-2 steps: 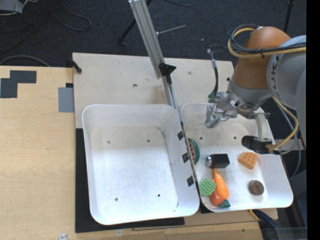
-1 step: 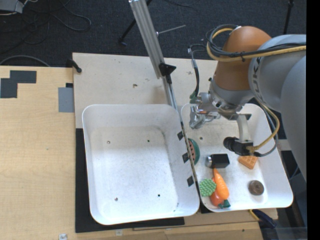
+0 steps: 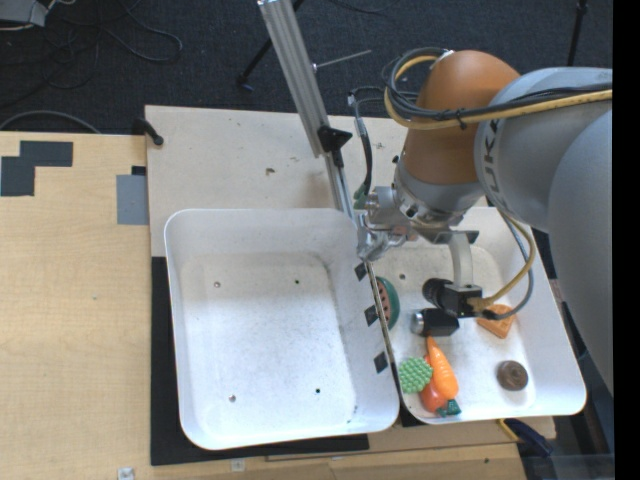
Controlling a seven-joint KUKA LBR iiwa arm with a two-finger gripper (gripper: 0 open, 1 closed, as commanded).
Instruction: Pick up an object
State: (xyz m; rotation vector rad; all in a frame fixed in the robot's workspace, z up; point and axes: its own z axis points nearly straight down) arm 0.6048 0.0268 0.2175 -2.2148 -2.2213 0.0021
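Gripper: low over the upper left corner of the right bin, below the grey arm's orange band; whether it is wide or narrow cannot be told, and nothing is seen in its hold.
Green round piece: nearest the gripper, against the wall between the 2 bins.
Orange wedge: right of the gripper, mid bin.
Carrot: near edge of the right bin, tip pointing up, touching a green knobbly piece and a red piece.
Brown disc: alone, right of the carrot.
Left bin: beside the right one on the bench.
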